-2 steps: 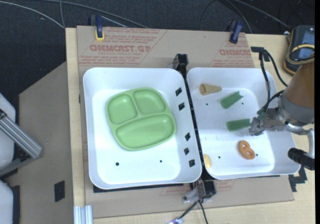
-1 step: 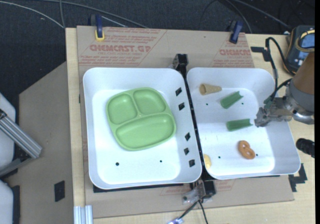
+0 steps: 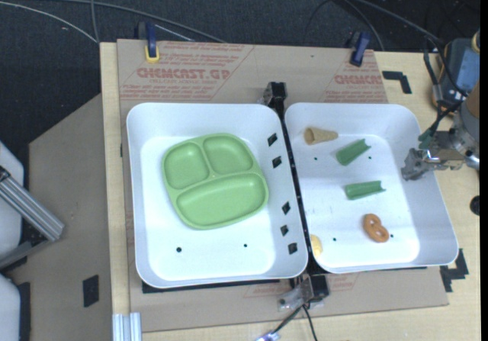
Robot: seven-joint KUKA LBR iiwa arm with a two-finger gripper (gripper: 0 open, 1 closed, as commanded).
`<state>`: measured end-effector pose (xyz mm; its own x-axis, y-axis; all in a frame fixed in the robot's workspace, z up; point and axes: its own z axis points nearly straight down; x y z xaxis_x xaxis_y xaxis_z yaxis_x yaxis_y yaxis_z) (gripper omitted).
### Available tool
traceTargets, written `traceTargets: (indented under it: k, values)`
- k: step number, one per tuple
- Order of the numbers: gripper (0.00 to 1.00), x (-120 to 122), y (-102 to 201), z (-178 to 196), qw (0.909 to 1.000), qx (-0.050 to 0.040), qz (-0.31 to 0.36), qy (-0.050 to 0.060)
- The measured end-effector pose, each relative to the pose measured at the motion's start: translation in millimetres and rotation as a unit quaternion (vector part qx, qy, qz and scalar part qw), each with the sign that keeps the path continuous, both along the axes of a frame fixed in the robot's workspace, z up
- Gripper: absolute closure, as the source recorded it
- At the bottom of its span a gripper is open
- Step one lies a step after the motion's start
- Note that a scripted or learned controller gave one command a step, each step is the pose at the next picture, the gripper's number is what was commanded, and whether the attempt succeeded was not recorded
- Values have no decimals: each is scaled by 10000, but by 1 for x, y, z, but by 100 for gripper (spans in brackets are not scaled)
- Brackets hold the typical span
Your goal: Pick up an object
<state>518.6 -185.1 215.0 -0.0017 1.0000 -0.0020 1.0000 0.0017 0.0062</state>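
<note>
The right bin [image 3: 427, 210] holds several small items: a tan cone [image 3: 320, 135] at the back left, a green piece [image 3: 352, 152] beside it, a second green piece [image 3: 364, 190] in the middle, an orange pretzel [image 3: 374, 228] toward the front, and a yellow bit [image 3: 315, 243] at the front left corner. My gripper [image 3: 418, 164] hangs over the right bin's right side, well right of the green pieces, with nothing visible in it.
The left bin [image 3: 145, 179] holds a green three-compartment plate [image 3: 215, 179]. A black divider with clips [image 3: 284, 179] runs between the bins. Blue clamps [image 3: 152, 40] hold the cardboard board at the back. Cables trail across the dark floor behind.
</note>
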Motion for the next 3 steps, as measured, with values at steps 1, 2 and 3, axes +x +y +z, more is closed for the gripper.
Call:
traceTargets:
  k: [1, 2, 3]
  values:
    - [100, 11, 54, -6, 10000, 19, 10, 34]
    - [100, 22, 103, -9, 10000, 16, 7, 33]
    - [100, 14, 157, -2, 10000, 24, 18, 42]
